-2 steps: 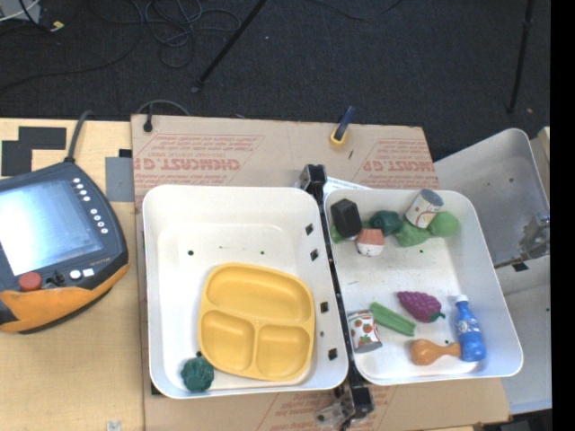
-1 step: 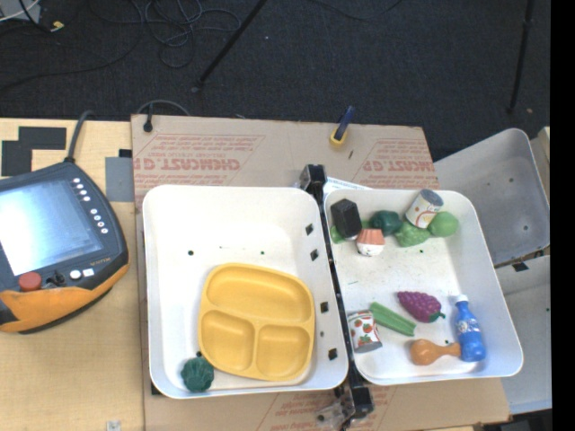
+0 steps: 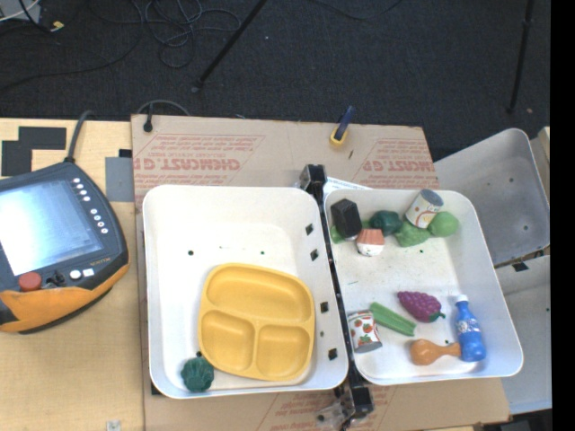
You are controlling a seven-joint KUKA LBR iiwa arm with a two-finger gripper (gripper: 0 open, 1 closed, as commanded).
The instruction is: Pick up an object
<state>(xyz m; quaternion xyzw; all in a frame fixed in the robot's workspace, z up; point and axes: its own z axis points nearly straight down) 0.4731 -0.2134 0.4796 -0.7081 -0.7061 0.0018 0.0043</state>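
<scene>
The left bin point(image 3: 171, 241) holds a yellow tray point(image 3: 256, 321) with a green ball point(image 3: 197, 373) at its 8 o'clock. In the right bin point(image 3: 485, 259), purple grapes point(image 3: 419, 305) lie centre, a blue bottle point(image 3: 467, 330) at 4 o'clock, a black block point(image 3: 346, 216) at 10 o'clock. End effector state: cannot tell.

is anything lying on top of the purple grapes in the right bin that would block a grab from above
Nothing visible does. The purple grapes lie uncovered in the right bin. The green pod sits close on one side and the blue bottle on the other.
</scene>
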